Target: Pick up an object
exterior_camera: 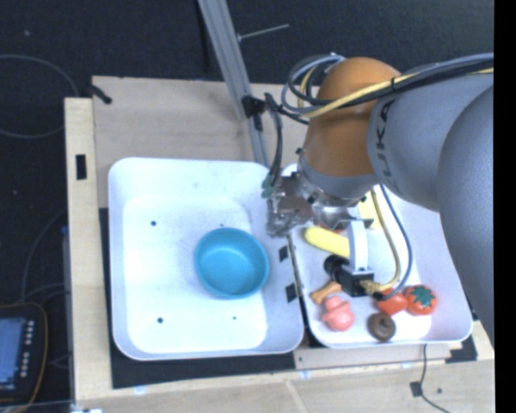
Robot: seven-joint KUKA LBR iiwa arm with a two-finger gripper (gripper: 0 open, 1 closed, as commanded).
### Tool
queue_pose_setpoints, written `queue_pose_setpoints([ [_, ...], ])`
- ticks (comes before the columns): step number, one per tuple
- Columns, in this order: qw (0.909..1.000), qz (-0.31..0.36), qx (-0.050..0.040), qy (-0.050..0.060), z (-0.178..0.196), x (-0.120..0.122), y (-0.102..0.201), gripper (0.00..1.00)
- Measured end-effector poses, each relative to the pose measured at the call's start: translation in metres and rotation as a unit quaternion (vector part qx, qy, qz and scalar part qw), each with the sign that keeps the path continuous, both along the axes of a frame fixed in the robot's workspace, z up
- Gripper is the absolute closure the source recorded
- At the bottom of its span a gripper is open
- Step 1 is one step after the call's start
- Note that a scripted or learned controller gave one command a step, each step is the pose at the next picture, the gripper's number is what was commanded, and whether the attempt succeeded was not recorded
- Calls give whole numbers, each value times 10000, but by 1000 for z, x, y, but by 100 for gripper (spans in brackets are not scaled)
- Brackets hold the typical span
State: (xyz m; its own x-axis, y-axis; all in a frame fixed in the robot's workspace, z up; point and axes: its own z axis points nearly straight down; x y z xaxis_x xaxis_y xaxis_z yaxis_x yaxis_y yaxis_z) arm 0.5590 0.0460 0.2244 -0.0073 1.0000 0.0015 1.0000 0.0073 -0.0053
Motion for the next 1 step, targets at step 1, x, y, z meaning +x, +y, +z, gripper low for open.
queue_pose_setpoints([
  [1,10000,3,2,5,0,-37,38,100],
])
